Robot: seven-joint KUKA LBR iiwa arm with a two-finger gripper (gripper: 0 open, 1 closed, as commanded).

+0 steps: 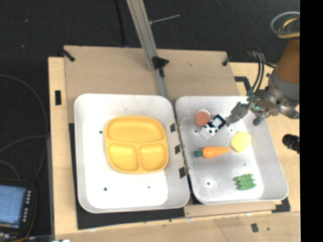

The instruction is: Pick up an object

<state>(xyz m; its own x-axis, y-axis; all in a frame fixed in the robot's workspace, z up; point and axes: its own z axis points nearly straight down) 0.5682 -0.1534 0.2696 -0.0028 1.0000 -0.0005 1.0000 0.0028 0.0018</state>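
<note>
The right bin (262,170) holds a pinkish-red round piece (203,117), a small black and white object (214,125), an orange carrot (216,152), a yellow lemon-like piece (241,141) and a green leafy piece (245,182). My gripper (233,118) reaches in from the right over the bin's upper part. Its tip is just right of the black and white object and above the yellow piece. I see nothing held in it.
The left bin (91,185) holds a yellow three-compartment tray (136,143). A metal pole (144,29) rises from the bench behind the bins. The arm's wrist (275,102) hangs over the right bin's upper right rim.
</note>
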